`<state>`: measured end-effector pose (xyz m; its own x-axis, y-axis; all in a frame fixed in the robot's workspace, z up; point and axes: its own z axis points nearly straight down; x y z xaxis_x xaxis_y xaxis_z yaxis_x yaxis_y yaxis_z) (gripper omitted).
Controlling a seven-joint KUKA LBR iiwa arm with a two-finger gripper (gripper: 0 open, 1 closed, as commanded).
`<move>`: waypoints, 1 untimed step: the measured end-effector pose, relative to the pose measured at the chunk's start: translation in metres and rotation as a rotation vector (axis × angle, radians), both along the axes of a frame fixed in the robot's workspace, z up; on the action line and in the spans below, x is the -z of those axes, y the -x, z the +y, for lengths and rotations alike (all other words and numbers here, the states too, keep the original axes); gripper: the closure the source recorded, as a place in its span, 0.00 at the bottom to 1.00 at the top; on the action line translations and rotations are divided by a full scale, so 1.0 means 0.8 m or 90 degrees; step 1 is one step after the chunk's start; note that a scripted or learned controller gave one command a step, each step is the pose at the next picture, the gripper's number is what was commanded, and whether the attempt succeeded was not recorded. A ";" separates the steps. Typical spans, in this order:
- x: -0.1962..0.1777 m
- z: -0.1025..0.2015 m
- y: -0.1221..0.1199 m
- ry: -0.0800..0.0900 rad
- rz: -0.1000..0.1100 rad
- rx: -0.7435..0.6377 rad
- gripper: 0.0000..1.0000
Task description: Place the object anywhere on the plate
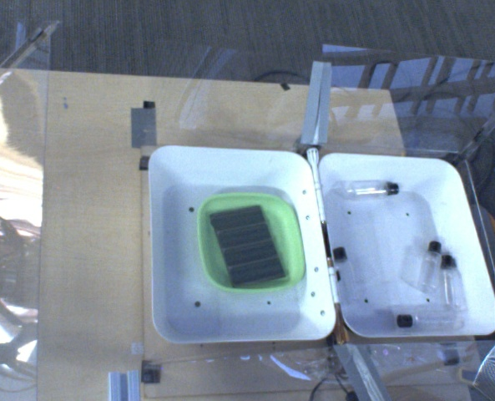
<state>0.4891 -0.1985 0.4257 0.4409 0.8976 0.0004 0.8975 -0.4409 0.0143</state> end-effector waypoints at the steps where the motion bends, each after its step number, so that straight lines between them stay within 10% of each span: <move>1: -0.012 0.003 0.000 0.001 0.002 -0.108 0.00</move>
